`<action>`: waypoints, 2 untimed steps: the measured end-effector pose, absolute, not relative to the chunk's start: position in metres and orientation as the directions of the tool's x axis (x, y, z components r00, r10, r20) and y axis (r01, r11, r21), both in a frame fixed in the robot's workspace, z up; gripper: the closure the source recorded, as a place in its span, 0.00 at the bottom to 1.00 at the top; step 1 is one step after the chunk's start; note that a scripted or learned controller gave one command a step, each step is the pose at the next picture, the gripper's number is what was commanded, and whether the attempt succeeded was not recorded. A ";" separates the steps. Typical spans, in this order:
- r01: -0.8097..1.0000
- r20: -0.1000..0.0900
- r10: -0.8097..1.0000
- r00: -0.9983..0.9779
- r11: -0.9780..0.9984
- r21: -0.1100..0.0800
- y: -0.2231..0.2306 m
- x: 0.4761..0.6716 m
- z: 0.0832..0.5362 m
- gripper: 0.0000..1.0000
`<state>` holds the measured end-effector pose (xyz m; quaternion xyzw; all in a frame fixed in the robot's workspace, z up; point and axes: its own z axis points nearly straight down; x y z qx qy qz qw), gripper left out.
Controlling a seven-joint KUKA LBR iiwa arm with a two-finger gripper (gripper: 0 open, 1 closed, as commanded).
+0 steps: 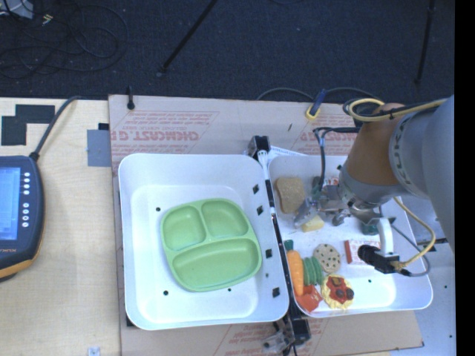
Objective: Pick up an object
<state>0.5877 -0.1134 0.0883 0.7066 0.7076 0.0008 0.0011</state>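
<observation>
Nearest the lens, along the front of the right bin (415,299), lay a cluster of toy food: a carrot (295,266) lengthwise by the divider, a green pea pod (312,270) just beside it, a red piece (309,297) at the carrot's lower end, and a pizza slice (338,291) with yellow and red topping to the right of that. A round speckled cookie (326,256) sat just behind the pizza slice. Further back in the same bin, a tan bread slice (291,193) rested near the divider, and a small pale yellow piece (312,225) lay in front of it.

My pincer (315,208) was down in the rear half of the right bin, between the bread slice and my wrist, close over the pale yellow piece. Metal parts and cabling crowded that spot; whether the fingers were apart or together I could not tell, and no object was visibly between them. My arm (404,154) entered from the right, orange band (369,154) above the wrist.

Left bin (141,199) held a green divided plate (210,244), lying flat, three compartments. A handheld pendant (16,210) sat on the bench at far left, well apart from both bins
</observation>
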 end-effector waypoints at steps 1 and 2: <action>1.000 0.001 1.000 0.003 -0.003 0.000 -0.121 0.505 0.089 0.00; 1.000 0.006 1.000 0.006 -0.006 -0.003 -0.121 0.506 0.100 1.00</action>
